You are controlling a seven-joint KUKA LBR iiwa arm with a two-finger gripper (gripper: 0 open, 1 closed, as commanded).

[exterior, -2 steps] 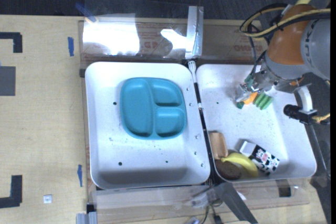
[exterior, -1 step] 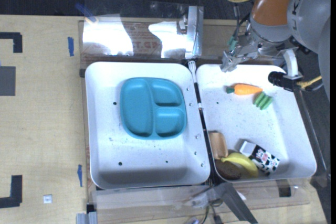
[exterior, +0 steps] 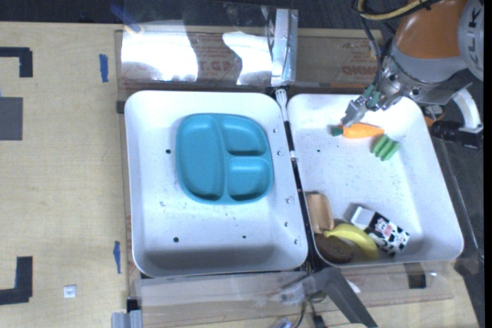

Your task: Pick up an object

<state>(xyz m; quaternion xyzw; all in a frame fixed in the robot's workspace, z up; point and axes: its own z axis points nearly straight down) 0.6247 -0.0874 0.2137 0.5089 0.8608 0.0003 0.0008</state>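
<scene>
Hovering at right bin [exterior: 430, 188] twelve o'clock, gripper [exterior: 355, 115] by carrot [exterior: 361, 131]; finger state unclear. Blue tray [exterior: 224, 157] centres left bin [exterior: 154, 226]; wooden bench [exterior: 54, 165].

Pincer [exterior: 355, 114] over toy carrot [exterior: 361, 131]

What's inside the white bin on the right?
The right bin holds an orange carrot, a green piece, a banana, a brown piece and a black-and-white item. The banana partly covers a brown round thing.
</scene>
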